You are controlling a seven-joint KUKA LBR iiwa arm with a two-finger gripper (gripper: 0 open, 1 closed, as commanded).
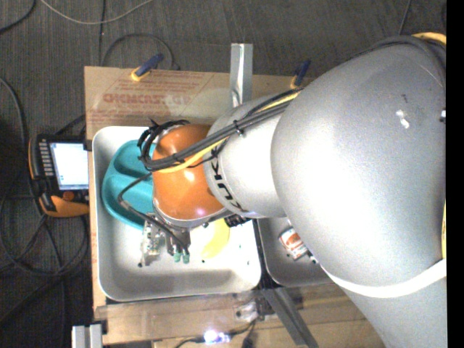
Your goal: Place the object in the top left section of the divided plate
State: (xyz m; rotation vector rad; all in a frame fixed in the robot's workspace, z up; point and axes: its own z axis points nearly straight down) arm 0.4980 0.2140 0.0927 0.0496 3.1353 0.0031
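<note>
A teal divided plate [119, 187] lies in the left part of the left bin [123, 281]; the arm's orange band covers most of it. Below the orange band my gripper [163, 250] hangs over the bin floor, just below and to the right of the plate. A yellow object [216, 239], banana-like, lies on the bin floor just to the right of the gripper, partly under the arm. I see nothing between the fingers.
The right bin [290, 274] is mostly hidden by the arm; a small red and white object [291, 242] shows in it. A handheld pendant [61, 172] sits left of the bench. Clamps and an upright post stand at the bench's far edge.
</note>
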